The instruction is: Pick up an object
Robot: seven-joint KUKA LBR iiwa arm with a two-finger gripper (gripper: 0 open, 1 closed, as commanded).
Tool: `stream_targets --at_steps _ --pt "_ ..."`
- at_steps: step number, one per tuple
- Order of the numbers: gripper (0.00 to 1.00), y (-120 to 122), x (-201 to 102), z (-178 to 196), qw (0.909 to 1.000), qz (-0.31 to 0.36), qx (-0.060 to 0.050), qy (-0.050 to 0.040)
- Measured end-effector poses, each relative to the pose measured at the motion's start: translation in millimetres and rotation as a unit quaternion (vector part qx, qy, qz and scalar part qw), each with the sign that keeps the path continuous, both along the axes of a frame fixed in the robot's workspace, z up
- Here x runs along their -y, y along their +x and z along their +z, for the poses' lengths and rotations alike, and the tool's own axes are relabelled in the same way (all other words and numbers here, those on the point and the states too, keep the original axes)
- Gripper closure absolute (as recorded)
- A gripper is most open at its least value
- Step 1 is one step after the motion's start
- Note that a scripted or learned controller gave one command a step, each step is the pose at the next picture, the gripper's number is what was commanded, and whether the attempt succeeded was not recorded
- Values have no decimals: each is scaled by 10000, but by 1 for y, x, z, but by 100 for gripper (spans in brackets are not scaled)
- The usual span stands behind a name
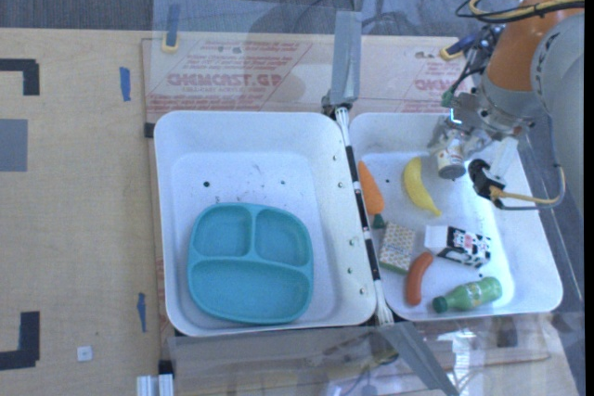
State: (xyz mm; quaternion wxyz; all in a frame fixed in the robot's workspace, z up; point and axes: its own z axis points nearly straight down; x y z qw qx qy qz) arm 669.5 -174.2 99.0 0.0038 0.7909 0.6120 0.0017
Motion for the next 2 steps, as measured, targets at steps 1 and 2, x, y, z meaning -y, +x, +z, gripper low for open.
stream_targets --at_steps 1,2 --pt "100 -24 -9 17 9988 -488 -44 26" --pt "100 -5 -59 90 9985 -544 -26 18"
